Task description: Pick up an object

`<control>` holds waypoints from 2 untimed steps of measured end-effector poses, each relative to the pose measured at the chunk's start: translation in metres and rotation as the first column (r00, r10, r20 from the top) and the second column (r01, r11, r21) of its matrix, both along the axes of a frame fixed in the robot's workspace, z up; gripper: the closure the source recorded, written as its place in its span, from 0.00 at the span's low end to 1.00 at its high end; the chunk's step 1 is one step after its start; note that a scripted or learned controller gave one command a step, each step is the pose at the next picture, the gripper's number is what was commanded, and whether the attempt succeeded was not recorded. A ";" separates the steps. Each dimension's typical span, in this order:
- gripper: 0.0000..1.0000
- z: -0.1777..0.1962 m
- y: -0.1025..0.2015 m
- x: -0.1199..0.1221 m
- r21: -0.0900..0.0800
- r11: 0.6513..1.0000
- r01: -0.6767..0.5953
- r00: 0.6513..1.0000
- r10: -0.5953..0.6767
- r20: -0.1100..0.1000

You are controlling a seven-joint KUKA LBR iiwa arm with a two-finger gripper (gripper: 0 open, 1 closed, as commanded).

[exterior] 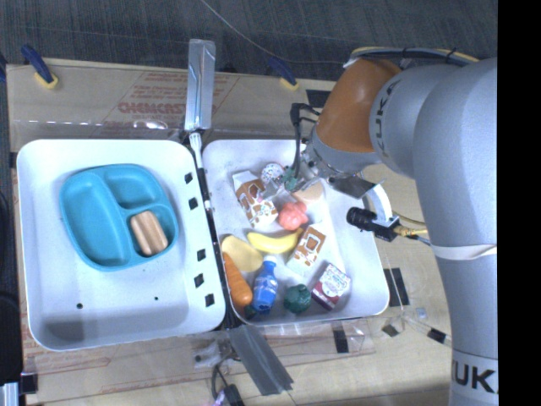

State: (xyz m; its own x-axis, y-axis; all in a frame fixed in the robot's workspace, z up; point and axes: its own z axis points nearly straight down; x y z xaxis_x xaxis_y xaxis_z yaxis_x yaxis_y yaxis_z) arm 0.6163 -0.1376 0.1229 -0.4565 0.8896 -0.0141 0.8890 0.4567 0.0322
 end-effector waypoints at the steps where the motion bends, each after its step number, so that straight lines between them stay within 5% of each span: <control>1: 0.00 -0.002 0.000 -0.002 0.000 1.000 0.000 1.000 0.000 -0.005; 2: 0.00 -0.032 -0.023 -0.093 -0.002 1.000 -0.028 0.999 0.028 -0.038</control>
State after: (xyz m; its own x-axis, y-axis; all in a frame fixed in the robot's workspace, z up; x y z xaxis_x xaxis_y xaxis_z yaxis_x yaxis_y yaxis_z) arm 0.5232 -0.1607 0.0913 -0.4812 0.8766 0.0013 0.8766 0.4812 -0.0026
